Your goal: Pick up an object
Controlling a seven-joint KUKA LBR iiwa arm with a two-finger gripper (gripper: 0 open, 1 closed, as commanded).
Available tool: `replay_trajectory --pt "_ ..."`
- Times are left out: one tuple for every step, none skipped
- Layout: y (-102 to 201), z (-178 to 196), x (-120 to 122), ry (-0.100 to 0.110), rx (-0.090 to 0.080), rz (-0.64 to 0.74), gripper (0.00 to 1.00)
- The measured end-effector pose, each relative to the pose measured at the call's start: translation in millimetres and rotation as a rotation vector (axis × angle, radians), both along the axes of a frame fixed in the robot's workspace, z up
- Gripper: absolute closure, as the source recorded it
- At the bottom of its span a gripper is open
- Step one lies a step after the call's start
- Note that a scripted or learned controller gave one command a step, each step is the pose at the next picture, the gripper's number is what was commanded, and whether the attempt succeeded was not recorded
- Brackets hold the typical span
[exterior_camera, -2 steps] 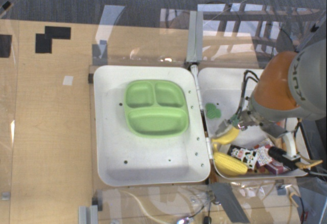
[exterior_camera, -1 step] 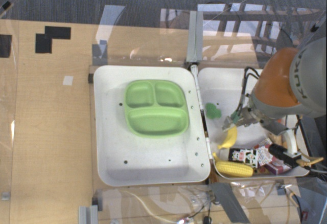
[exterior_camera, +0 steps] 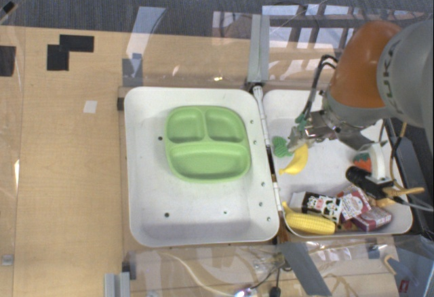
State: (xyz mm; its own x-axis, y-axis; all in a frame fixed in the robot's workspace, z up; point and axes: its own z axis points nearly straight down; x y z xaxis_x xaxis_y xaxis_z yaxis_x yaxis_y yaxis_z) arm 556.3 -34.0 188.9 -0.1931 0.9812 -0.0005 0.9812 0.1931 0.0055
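Observation:
My gripper (exterior_camera: 300,137) hangs low over the left part of the right bin (exterior_camera: 325,156), on the grey arm with the orange band. Just beneath its tip lies a yellow banana (exterior_camera: 296,163), its upper end right at the gripper; I cannot tell whether they touch. A small green ridged object (exterior_camera: 279,147) sits to the left of the gripper, against the bin's left wall. Along the front of the same bin lie a corn cob (exterior_camera: 310,223), a black-and-white carton (exterior_camera: 321,204) and red packets (exterior_camera: 363,213).
The left bin (exterior_camera: 152,207) holds a green divided plate (exterior_camera: 206,142) in its middle. A metal divider rail (exterior_camera: 261,126) runs between the two bins. A small orange and green item (exterior_camera: 364,163) lies at the right bin's right side, partly behind the arm.

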Motion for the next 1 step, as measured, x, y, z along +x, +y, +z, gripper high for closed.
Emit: replay_trajectory --pt "26.8 -3.8 -1.3 0.002 0.000 -0.018 1.00"
